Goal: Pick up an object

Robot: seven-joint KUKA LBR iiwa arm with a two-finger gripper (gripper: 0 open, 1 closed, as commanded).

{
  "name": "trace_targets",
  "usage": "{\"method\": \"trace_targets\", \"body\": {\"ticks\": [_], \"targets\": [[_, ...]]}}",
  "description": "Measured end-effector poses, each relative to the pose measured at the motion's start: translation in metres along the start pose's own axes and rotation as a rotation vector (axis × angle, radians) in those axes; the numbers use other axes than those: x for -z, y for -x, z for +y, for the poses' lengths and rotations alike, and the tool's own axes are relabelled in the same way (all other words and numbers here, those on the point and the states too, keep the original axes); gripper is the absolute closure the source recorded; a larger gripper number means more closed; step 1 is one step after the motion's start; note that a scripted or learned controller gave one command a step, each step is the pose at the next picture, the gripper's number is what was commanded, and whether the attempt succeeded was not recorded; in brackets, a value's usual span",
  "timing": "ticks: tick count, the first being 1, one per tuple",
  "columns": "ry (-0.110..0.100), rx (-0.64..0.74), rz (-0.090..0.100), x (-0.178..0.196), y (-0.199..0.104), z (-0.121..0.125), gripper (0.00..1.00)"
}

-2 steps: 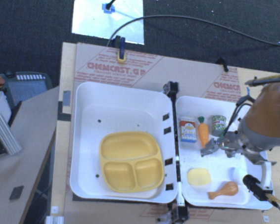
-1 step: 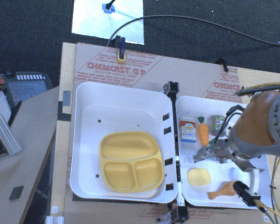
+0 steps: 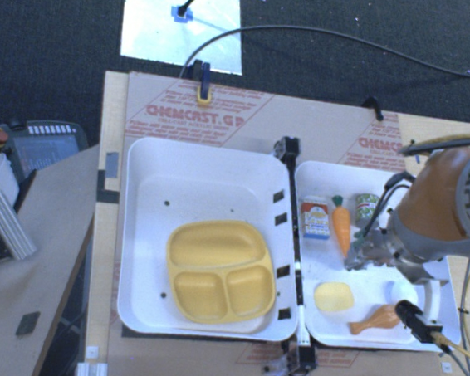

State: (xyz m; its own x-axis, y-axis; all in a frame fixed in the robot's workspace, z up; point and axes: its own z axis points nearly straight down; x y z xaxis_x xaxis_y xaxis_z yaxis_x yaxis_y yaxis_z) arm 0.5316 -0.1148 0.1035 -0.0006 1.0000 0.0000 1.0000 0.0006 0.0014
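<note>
**Visitor:** Where are you now?

**Me:** My claw (image 3: 362, 256) is down inside the right bin (image 3: 446, 326), low over its middle, just beside the carrot (image 3: 342, 228). The orange band of my arm sits above it and blocks a good part of the far side.

**Visitor:** Have you got anything?

**Me:** I cannot tell. From this angle my wrist hides the tips, so how wide the claw stands, or whether something is in it, is not visible. I would not claim a catch.

**Visitor:** What is there to take?

**Me:** The carrot lies lengthwise next to a small carton (image 3: 316, 217). A green can (image 3: 366, 208) is behind it, partly covered by me. Nearer the front lie a flat yellow piece (image 3: 334, 297) and a tan drumstick (image 3: 375, 320). The left bin (image 3: 144, 215) holds a yellow divided tray (image 3: 220, 269).

**Visitor:** What might spoil it?

**Me:** I think the carrot is round and slim, so a close slightly off its middle could roll it sideways against the carton. Those two sit close, so I might nudge both. Coming down too hard on the bin floor would also push things away.
</note>
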Motion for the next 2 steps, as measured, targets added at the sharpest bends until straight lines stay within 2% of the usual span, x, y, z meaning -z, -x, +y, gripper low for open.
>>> {"method": "trace_targets", "body": {"ticks": [2], "targets": [[0.007,0.004,-0.002,0.128,0.002,0.008,1.0]]}}
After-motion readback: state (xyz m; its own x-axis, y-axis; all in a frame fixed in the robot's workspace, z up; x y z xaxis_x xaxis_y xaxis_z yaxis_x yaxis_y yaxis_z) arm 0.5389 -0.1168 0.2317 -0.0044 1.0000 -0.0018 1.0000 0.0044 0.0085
